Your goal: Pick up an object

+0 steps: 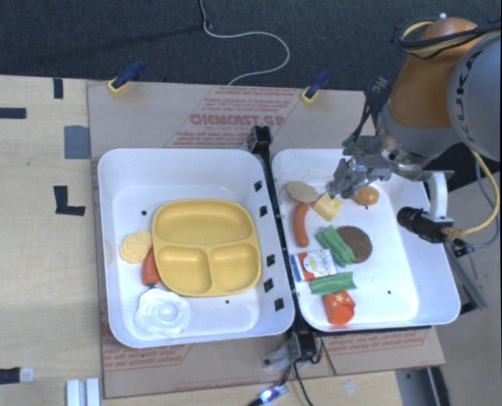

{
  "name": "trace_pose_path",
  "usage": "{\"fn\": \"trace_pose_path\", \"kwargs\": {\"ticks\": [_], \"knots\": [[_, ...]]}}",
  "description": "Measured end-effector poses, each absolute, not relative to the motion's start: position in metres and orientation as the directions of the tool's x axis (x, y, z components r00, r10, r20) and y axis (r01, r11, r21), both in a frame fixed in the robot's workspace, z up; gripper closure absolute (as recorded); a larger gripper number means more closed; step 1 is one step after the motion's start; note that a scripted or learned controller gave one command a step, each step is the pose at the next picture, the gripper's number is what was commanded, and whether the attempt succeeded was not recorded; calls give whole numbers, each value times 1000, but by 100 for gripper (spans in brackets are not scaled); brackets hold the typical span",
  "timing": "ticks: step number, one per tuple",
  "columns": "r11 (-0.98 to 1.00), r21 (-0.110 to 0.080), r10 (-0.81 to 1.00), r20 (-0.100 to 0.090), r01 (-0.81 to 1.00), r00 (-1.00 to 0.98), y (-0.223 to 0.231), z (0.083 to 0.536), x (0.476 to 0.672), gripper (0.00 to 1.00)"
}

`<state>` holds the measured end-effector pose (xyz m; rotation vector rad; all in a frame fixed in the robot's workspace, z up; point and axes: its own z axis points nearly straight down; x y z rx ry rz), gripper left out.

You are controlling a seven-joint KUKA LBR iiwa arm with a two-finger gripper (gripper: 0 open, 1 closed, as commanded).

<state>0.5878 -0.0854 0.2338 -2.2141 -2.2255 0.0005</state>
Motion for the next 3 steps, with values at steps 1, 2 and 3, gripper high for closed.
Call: {"fn": "trace_pose_path", "kwargs": {"ticks": [1, 2, 3], "knots": [[2, -4, 1000, 0, 1000, -2, -59, 213, 566, 100], [2, -2, 1000, 0, 1000, -2, -53, 217, 573, 100], [1, -2, 1000, 0, 1000, -1, -63, 217, 572, 100]]}}
